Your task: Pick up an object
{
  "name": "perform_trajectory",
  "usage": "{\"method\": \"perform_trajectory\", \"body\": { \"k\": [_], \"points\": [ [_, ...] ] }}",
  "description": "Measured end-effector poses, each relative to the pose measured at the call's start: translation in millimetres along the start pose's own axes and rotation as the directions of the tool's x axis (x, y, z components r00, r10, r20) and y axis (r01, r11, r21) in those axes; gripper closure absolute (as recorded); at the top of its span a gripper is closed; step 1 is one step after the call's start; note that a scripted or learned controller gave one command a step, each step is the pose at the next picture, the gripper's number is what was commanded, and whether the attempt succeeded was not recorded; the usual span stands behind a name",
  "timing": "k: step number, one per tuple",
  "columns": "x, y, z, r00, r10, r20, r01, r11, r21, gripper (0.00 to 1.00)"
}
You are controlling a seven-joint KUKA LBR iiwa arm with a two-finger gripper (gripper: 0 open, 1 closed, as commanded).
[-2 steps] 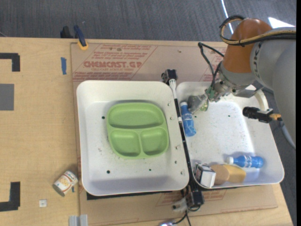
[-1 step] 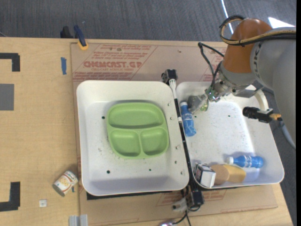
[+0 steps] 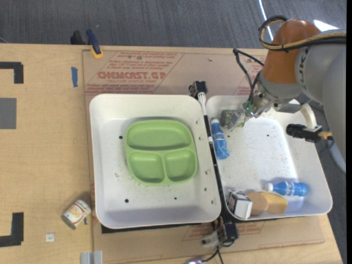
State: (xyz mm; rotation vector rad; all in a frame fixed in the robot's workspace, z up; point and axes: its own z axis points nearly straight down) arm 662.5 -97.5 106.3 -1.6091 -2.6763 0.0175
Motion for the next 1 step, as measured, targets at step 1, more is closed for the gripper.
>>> {"method": "perform_trajectory", "body": {
  "k": [1],
  "points": [
    [68.8,33.7,-79.8,0.981,0.194,0.018,-0.193,0.981,-0.015,1.0]
  ]
}}
